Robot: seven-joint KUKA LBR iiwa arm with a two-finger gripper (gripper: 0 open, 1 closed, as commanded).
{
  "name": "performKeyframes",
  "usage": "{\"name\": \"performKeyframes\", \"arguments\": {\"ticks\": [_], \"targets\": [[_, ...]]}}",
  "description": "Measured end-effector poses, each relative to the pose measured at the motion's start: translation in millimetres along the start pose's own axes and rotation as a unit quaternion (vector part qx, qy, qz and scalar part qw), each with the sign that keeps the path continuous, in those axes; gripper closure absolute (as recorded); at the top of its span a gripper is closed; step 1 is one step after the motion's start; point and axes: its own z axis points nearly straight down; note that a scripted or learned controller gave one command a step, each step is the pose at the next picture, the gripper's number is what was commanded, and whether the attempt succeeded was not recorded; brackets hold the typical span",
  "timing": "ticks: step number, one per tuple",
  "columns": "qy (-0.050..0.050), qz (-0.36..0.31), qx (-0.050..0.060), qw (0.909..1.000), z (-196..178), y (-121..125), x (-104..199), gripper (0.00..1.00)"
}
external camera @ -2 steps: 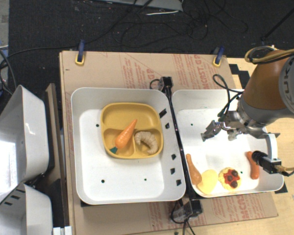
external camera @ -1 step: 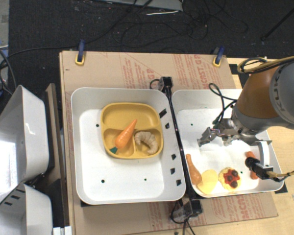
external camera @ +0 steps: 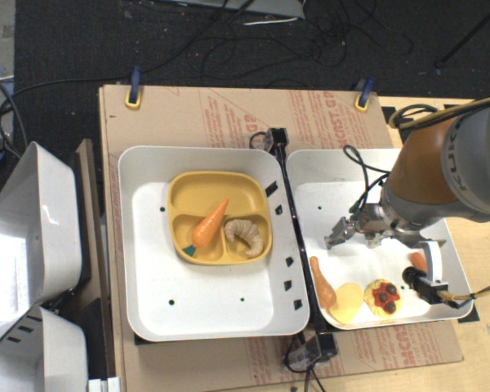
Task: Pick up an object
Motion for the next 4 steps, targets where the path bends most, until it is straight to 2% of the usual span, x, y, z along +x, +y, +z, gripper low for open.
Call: {"name": "performKeyframes", "arguments": {"ticks": [1, 2, 3, 4], "targets": [[0.000, 0.001, -0.001, 1.0000, -11, 1, 0, 1.00], [-0.001, -0.002, -0.004, 1.0000, -75, 3, -3, 1.00], [-0.001, -0.002, -0.004, 1.0000, -118, 3, -6, 1.00], [-0.001, -0.002, -0.003, 1.0000, -142, 4, -6, 1.00]]}}
